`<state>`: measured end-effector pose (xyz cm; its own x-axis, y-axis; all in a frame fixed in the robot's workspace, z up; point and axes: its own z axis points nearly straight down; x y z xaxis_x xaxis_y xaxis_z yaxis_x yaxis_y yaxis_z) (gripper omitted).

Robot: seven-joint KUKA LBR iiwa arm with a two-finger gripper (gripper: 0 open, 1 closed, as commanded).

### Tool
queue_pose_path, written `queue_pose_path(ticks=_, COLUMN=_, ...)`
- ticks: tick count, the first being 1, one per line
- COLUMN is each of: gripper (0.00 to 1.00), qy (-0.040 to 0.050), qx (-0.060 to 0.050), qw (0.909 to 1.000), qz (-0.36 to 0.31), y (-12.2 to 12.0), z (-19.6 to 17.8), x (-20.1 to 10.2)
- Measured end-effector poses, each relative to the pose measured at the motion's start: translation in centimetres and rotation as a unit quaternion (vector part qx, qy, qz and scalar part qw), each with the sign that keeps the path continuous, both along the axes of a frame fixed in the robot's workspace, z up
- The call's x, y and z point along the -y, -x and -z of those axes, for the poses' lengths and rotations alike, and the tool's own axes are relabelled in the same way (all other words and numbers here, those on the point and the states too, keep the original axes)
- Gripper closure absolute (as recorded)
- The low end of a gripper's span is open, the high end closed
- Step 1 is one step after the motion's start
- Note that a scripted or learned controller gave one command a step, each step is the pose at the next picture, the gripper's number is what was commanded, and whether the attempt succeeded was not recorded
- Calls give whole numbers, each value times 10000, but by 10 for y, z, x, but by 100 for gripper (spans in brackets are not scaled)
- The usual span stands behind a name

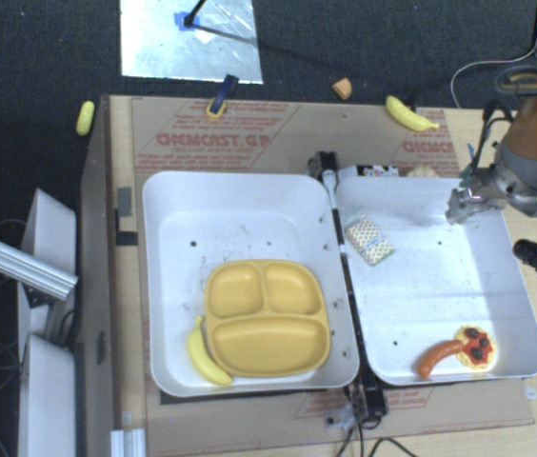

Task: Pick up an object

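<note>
Hovering over the smooth white right bin (497,284), the metal gripper (463,204) has unreadable jaws.

Grey arm (535,165), orange band, perhaps black cabling.

Dark carpet floor (40,55) surrounds the cardboard-topped counter (249,131). Shiny metal sheet (192,27) lies on floor, well left of pincer (464,203). Black cable (278,50) crosses carpet. Aluminium rail (21,263) far left.
</note>
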<state>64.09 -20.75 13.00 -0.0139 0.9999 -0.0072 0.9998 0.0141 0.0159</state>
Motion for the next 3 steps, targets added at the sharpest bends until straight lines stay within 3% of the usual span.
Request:
queue_pose_path(ticks=1, gripper=100, qy=7, qx=18, qw=10000, qz=-10, y=-1, z=-11, x=0)
queue_pose_path(ticks=2, gripper=100, qy=-36, qx=-62, qw=10000, qz=47, y=19, z=-44, x=-72)
queue_pose_path(ticks=3, gripper=100, qy=-42, qx=-66, qw=10000, qz=47, y=19, z=-55, x=-163)
